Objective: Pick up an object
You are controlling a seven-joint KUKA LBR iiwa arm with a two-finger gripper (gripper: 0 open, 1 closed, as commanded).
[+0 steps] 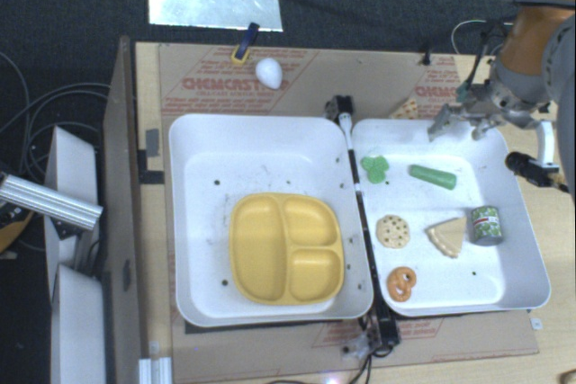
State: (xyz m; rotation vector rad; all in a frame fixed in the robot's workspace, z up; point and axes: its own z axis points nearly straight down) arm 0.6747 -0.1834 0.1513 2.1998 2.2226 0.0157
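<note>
**Here, the arm hangs over the right bin's far edge, six small items below it**

Leftmost in the camera view, the shallow white left bin (193, 193) holds a yellow plastic plate with three compartments (288, 247), lying flat toward the bin's near side. Beyond that bin, on the brown printed cardboard sheet (306, 72) covering the tabletop, a small white egg-shaped object (268, 72) rests just beside a dark-and-yellow peg (244, 44).

Next comes the shallow white right bin (526, 270), touching the left one along a dark seam. In it, from left to right: a small green leafy toy piece (374, 167) near the far-left corner; a round tan cookie with dark chips (392, 231) below it; an orange pretzel-shaped toy (401, 283) nearest the front rim; a green cylindrical stick (433, 176) lying flat and slightly tilted; a tan wedge like a sandwich slice (447, 237); and a small tin can with a green label (486, 226), just beside the wedge. All six lie apart from the arm.

Farthest right, the grey arm with its orange band (535, 36) reaches in above the bin's far-right corner. Its pincer (454, 127) points down over the far rim with its two fingers spread apart and nothing between them.
</note>
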